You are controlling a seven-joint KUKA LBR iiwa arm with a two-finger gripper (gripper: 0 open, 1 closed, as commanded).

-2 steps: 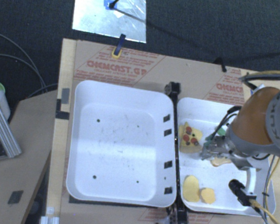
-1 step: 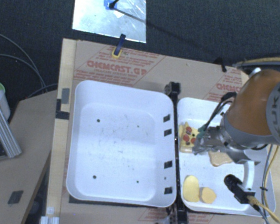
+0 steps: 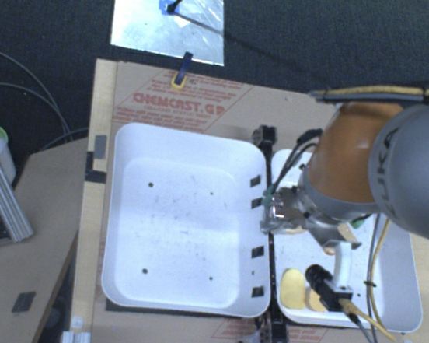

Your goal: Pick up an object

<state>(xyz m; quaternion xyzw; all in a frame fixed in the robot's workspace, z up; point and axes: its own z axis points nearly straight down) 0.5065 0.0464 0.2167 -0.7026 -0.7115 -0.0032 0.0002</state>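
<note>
1. The gripper (image 3: 281, 212) sits low over the left edge of the right bin (image 3: 410, 309), under the grey-and-orange arm (image 3: 373, 160). The wrist covers it, so I cannot tell whether it is open, closed or gripping anything.
2. A yellow object (image 3: 291, 287) lies inside the right bin, in its lower-left corner as the view shows it, apart from the gripper.
3. A smaller yellow-orange piece (image 3: 313, 301) lies against its right side.
4. A green thing (image 3: 361, 221) peeks out beside the arm, toward the right bin's middle.
5. The left bin (image 3: 117, 193) stands just beside the right bin on the counter (image 3: 53, 208).
</note>
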